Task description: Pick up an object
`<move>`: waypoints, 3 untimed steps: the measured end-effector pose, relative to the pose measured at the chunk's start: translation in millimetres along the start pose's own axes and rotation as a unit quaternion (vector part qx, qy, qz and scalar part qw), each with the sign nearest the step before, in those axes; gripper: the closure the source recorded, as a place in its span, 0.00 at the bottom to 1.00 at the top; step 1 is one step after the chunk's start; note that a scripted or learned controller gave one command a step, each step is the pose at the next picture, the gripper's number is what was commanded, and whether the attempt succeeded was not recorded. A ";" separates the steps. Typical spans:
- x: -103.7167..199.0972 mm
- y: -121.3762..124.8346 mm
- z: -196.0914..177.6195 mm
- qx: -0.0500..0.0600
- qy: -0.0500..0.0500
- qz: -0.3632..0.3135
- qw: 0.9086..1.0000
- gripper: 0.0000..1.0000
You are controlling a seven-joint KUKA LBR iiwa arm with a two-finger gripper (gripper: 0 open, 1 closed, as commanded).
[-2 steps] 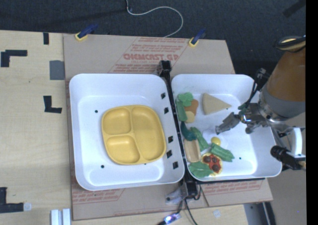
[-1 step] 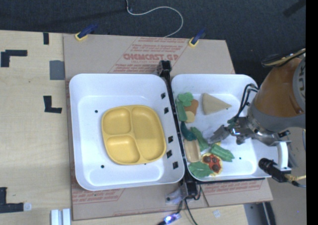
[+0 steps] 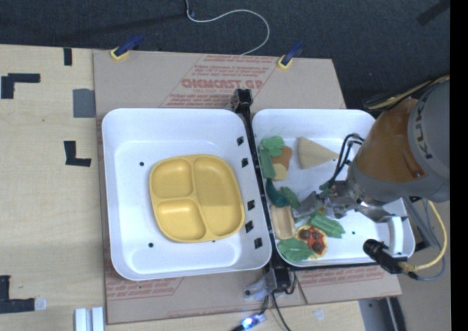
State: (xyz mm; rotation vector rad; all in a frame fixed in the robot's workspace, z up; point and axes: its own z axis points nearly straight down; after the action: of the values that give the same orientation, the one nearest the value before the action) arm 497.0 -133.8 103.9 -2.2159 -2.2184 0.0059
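The left bin (image 3: 121, 176) carries a yellow divided plate (image 3: 196, 197) near its middle, rotated a little so its corners point toward the bin's sides; its two smaller compartments sit on its left, the larger one on its right.

In the right bin (image 3: 351, 253) the objects crowd along the left wall. At the top left lies a green leafy piece (image 3: 272, 146) with an orange-brown item (image 3: 283, 157) just beside it. A pale wedge (image 3: 314, 153) lies toward the bin's far edge, its long axis running roughly left to right. Lower down sit a dark green piece (image 3: 281, 194), a tan slab (image 3: 281, 221) lying lengthwise along the left wall, a red-and-yellow item (image 3: 313, 237) and a green leaf (image 3: 294, 250) near the bottom left corner. Another green leaf (image 3: 327, 224) slants beside the gripper.

The gripper (image 3: 322, 204) hangs low over the middle of the right bin, its dark fingers spread, nothing visibly between them.
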 end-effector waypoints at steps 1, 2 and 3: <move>-3.5 0.6 17.7 -0.005 -0.004 0.003 1.000 0.00; -1.6 0.4 8.1 -0.004 -0.003 0.001 1.000 1.00; -5.3 2.7 -34.7 -0.004 -0.001 0.000 1.000 1.00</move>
State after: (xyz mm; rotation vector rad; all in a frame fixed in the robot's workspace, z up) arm 499.9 -139.1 138.5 -2.2220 -2.2227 -0.0014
